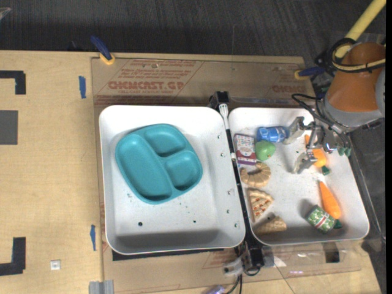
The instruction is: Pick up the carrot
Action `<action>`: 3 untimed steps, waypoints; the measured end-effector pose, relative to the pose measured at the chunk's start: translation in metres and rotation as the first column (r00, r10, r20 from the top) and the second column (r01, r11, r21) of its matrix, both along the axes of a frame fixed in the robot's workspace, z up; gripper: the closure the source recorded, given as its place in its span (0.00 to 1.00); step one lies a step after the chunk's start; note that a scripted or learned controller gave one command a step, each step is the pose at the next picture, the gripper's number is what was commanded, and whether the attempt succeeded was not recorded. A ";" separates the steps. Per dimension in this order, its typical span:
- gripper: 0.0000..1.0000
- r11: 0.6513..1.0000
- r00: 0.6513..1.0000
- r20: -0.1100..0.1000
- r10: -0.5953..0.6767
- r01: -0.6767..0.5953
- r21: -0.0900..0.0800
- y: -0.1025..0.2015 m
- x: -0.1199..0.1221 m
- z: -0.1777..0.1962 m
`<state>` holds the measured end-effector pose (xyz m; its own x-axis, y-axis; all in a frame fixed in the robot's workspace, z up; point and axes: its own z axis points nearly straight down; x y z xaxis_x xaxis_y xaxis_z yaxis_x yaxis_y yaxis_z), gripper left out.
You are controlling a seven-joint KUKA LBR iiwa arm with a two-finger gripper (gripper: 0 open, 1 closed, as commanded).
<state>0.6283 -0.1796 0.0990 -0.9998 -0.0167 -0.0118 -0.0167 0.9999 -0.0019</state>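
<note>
Camera view gives me the gripper (309, 152) low in the right bin (358, 182), with its jaws spread and nothing between them. A small orange piece (319, 158) sits just beside one finger. The carrot (329, 199) lies on the bin floor below the jaws, apart from them, near a green can (322, 219).

gripper (310, 154) over right bin (358, 182), carrot (329, 199) lying nearby.
</note>
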 end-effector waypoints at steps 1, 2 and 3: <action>0.00 0.999 0.999 -0.003 -0.048 0.048 0.002 -0.027 -0.023 -0.010; 1.00 0.999 0.999 0.011 -0.046 0.046 -0.001 -0.027 -0.018 0.005; 0.00 0.999 0.999 0.009 -0.046 0.046 -0.001 -0.026 -0.018 0.004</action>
<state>0.6099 -0.2060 0.1026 -0.9994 0.0292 -0.0207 0.0293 0.9996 -0.0026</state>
